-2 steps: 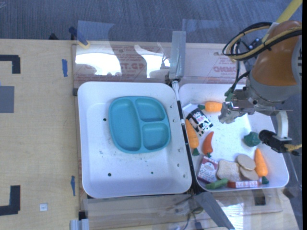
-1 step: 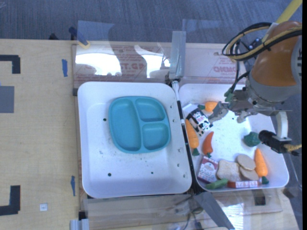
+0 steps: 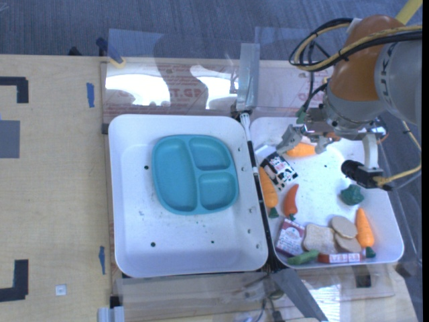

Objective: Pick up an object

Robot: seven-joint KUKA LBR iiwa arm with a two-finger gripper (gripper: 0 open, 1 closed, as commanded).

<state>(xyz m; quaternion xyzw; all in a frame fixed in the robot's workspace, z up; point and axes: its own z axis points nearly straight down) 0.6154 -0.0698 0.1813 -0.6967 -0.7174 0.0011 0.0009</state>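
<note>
Overhead slanted view of a pale wooden table (image 3: 47, 200) carrying two shallow white bins side by side.

In the camera view, a teal plastic plate with three compartments (image 3: 195, 174) is seen lying flat in the middle of the left white bin (image 3: 127, 247). The right white bin (image 3: 392, 237) is scattered with toy food: an orange carrot (image 3: 364, 227) near its right wall, a dark green broccoli piece (image 3: 351, 194) just above the carrot, tan bread slices (image 3: 333, 235) along the near edge, a red and white packet (image 3: 290, 238), a red chilli (image 3: 291, 200), and a black and white patterned carton (image 3: 279, 169). The grey arm with an orange band (image 3: 369, 59) is seen reaching in from the right, its gripper (image 3: 303, 138) lowered over the bin's far corner beside an orange piece (image 3: 301, 150). Whether the jaws are apart or together cannot be told.
</note>
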